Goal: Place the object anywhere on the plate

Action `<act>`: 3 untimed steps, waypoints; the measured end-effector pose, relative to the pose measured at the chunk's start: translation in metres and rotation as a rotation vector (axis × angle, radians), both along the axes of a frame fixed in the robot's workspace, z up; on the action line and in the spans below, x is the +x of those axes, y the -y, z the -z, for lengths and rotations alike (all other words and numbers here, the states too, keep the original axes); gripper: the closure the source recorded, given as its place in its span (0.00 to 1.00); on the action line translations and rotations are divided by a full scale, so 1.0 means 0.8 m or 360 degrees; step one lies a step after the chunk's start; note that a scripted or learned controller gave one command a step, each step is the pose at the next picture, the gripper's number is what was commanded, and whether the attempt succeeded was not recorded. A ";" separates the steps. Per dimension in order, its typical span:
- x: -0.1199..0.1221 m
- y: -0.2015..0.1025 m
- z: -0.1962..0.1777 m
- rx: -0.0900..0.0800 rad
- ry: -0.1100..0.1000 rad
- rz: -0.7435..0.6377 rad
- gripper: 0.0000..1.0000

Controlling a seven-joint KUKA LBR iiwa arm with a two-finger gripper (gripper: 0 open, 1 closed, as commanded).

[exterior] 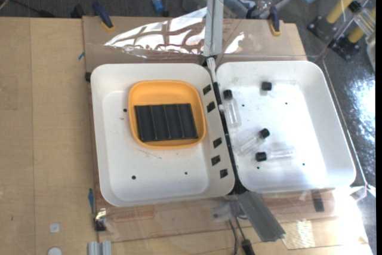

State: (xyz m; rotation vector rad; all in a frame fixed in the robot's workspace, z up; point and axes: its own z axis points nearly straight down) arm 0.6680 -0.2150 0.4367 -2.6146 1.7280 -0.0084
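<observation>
Lying loose in the right bin (334, 128), several clear vials (253, 139) with black caps await pickup; the orange plate (167, 91), bearing a dark ribbed insert (165, 122), sits in the left bin (113, 128). Tool state: cannot tell.

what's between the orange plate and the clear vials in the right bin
In the camera view, the raised divider where the two bins meet, bearing a row of small black clips, lies between the orange plate and the clear vials.
</observation>
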 end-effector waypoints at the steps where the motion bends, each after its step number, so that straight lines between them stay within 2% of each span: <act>1: 0.000 -0.003 0.000 -0.0003 0.0000 -0.0282 1.00; 2: 0.000 -0.004 0.001 -0.0008 0.0000 -0.0779 1.00; 3: 0.000 0.003 0.001 -0.0007 -0.0001 -0.1040 1.00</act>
